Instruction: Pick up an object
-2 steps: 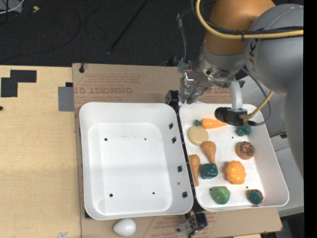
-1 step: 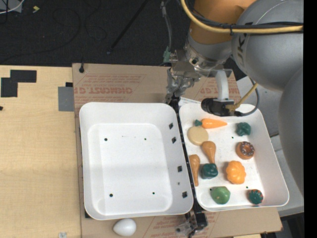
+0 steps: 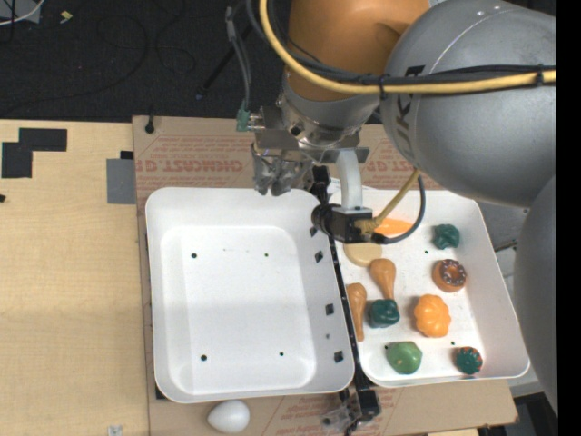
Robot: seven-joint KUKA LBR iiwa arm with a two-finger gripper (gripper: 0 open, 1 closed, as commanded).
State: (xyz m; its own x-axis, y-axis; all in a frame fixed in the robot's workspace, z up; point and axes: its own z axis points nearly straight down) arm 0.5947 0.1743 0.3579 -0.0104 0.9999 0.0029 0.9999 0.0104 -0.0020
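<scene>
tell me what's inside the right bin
The right bin holds small toy foods: a donut, an orange pumpkin, a green piece and more. The arm covers its far corner.

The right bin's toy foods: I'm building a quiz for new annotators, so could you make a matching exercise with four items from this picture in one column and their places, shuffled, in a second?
Items:
1. Brown ring-shaped toy doughnut
2. Orange pumpkin-shaped toy
3. Bright green rounded toy
4. White egg-shaped object

Places:
A. On the bench, outside the bins, below the left white bin
B. Near the bottom edge of the right white bin, beside a small dark green toy
C. Just below the doughnut
D. Near the right bin's right wall, below a teal toy

Pairs: 1-D, 2-C, 3-B, 4-A
</scene>
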